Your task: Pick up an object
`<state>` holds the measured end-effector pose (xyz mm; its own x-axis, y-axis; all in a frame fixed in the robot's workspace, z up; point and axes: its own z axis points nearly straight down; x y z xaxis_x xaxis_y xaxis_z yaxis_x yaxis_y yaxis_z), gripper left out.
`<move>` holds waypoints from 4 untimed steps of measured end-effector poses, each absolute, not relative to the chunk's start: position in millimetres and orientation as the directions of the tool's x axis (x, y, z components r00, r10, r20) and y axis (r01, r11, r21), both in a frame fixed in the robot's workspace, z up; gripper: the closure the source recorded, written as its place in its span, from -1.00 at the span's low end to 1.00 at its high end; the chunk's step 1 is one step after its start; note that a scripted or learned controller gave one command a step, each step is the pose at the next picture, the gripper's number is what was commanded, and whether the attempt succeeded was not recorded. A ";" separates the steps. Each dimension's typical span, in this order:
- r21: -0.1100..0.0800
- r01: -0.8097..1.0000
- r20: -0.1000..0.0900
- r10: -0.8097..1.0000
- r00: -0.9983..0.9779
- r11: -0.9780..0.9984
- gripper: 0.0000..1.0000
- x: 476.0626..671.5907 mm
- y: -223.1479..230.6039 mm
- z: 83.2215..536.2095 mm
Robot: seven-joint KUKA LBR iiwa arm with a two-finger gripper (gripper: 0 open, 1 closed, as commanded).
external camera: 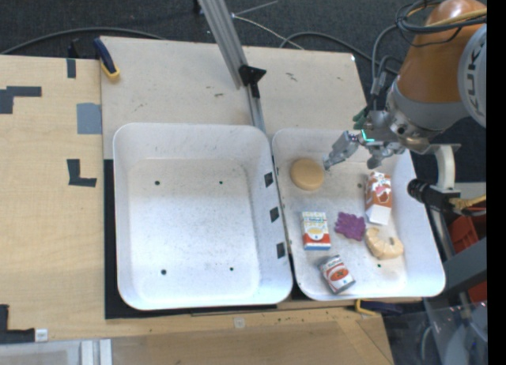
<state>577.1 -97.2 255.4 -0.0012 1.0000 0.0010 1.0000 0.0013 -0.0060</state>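
Observation:
The right bin (419, 276) holds several small items: a round tan bun (307, 174), a red and white carton (379, 197), a small white and red box (315, 230), a purple piece (350, 226), a tan pastry (384, 244) and a red can (338, 274). My gripper (353, 150) hangs over the bin's far part, just right of and above the bun, between the bun and the carton. Nothing shows between its fingers.
The left bin (130, 221) lies beside the right one. A slanted metal rail (229, 39) crosses the bench behind the bins. A blue and yellow clamp (106, 58) sits at the bench's far left corner. Cables run behind.

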 end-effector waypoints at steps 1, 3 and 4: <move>-0.002 1.000 0.000 1.000 -0.002 0.002 -1.00 577.8 -97.3 257.7; -0.007 1.000 0.000 1.000 0.000 0.000 -1.00 575.7 -95.7 155.4; -0.007 1.000 0.000 1.000 -0.001 0.001 -1.00 576.6 -94.9 111.4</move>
